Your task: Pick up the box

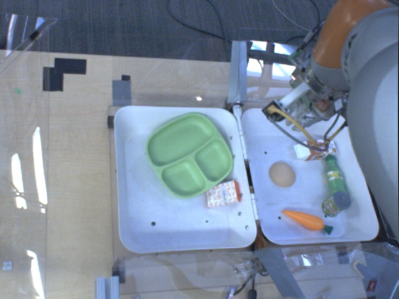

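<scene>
White plastic bins sit side by side on the bench, and the small red-and-white box (pixel 222 195) lies flat in the left bin (pixel 128 185), near its right wall. Its upper edge is tucked close to the lower right corner of a green divided plate (pixel 187 151); we cannot tell whether the two touch.

The gripper (pixel 313 114) hangs over the far corner of the right bin (pixel 274 212), well apart from the box and across the shared walls from it. We cannot tell whether the claw is spread or pressed together, and we see nothing held in it.

In the right bin below it lie a tan ball (pixel 282 174), a green bottle (pixel 335 180) and an orange carrot (pixel 304 220), none of them the target.

We judge the pick not yet begun. The arm (pixel 340 30) would have to cross the dividing walls. Open floor lies below and to the left of the box. The plate above and the bin wall to the right crowd it, so a descent from straight overhead looks the cleaner route.
</scene>
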You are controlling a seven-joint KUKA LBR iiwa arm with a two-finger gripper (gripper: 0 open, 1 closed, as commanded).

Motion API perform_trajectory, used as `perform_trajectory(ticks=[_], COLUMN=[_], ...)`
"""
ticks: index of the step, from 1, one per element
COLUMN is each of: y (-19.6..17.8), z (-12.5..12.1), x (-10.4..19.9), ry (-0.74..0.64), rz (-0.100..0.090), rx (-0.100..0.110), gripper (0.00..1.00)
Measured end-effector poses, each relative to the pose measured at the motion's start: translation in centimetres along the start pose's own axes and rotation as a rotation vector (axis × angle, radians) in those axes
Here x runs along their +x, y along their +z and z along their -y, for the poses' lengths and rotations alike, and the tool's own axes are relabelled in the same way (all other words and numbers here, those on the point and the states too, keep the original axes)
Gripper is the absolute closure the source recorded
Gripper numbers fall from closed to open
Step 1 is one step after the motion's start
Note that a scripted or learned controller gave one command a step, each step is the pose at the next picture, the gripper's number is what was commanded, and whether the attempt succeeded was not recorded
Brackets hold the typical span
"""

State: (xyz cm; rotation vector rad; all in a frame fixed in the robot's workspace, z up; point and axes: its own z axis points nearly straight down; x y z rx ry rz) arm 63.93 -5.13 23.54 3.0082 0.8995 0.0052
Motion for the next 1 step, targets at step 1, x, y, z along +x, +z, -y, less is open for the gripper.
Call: perform_trajectory(ticks=[1], y=[0.07], z=[0.02], x=[-0.01], ry=[-0.001], rz=[0.001], rx=[0.001], gripper=[0.00])
